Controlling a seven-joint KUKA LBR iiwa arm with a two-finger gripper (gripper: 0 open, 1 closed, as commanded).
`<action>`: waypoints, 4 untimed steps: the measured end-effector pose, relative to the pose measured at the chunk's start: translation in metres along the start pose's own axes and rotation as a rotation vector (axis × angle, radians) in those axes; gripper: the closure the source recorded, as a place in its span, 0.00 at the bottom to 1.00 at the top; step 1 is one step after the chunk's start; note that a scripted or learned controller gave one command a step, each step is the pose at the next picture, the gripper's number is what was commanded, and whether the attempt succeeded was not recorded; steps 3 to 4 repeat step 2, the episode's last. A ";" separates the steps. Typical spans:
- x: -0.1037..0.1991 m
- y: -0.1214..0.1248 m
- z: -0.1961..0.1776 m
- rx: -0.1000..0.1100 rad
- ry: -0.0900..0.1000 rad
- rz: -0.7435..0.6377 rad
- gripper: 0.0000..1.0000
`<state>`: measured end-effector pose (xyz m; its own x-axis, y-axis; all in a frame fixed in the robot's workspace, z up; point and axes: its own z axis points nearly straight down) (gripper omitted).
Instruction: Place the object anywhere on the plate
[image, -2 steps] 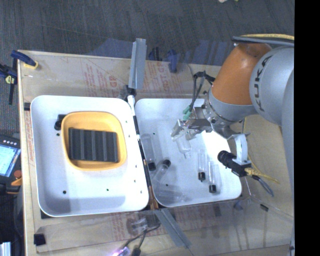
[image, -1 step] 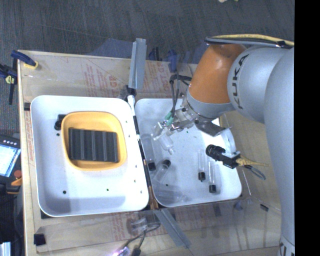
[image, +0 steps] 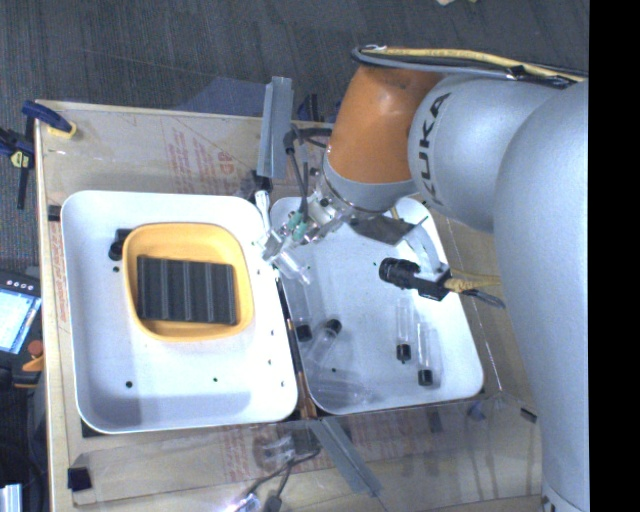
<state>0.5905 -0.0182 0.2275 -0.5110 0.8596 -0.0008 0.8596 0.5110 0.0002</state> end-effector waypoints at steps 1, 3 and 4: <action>0.008 0.014 0.036 0.004 0.003 -0.273 1.00; 0.007 0.014 0.036 0.004 0.003 -0.273 0.00; 0.007 0.014 0.036 0.004 0.003 -0.273 0.00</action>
